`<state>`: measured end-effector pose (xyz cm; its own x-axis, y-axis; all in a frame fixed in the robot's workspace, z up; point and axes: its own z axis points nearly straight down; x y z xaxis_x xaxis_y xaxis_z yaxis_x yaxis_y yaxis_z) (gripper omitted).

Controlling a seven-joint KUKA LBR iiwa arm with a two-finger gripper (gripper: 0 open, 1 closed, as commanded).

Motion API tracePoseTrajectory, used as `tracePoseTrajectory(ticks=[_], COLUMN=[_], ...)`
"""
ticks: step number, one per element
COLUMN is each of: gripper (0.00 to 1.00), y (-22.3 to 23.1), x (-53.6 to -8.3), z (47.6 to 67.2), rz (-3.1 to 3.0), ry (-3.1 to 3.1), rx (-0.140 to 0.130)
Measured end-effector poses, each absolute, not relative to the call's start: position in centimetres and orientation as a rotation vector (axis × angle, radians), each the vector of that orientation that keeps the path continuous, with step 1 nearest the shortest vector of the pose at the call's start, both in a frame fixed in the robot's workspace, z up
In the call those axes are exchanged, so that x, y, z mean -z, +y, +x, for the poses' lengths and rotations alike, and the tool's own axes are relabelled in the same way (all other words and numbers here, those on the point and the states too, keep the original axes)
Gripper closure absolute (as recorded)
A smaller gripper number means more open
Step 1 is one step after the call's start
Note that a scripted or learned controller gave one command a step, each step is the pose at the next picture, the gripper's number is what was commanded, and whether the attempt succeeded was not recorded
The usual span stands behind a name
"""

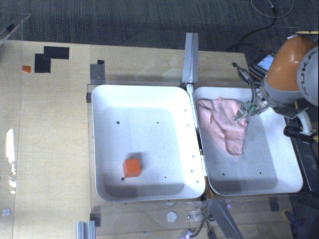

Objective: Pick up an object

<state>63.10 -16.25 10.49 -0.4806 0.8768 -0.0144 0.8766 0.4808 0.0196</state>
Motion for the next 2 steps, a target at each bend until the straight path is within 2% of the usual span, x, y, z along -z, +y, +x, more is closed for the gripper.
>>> tracePoseTrajectory(ticks=[1,2], gripper=[1.0,1.0], y=[-11.1,-3.4], x=[-18.6,-18.5], z=[67.1,67.0], rz=[1.539,1.664], ry=[2.727,2.659], rx=[-0.008,-0.005])
